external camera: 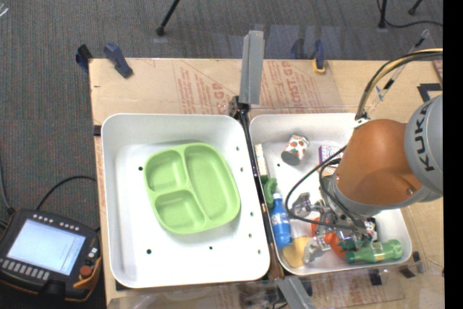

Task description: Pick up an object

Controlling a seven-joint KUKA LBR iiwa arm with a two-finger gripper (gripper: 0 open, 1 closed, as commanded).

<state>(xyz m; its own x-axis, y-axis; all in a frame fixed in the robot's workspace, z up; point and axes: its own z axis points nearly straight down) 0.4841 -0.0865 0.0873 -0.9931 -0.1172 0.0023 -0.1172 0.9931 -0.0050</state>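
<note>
**Arm low over the cluttered right bin**

The cardboard-topped worktop [181, 83] carries two white bins side by side. The left bin [119, 155] holds a green divided plate [193, 187] lying flat near its middle. The grey arm with its orange band [376, 163] reaches in from the right and hangs over the right bin [329, 125], covering much of that bin's near half.

The hand [327, 231] sits low among the objects at the near end of the right bin; whether its fingers are apart or together cannot be told, and nothing can be seen between them.

Just beside the hand lie a green bottle [376, 252] on its side, a blue bottle [280, 222] along the bin's left wall, and a yellow piece [294, 253]. An orange object [334, 239] lies right under the hand. Farther back, well apart from the hand, rests a small red-and-white spotted item [295, 148].
</note>
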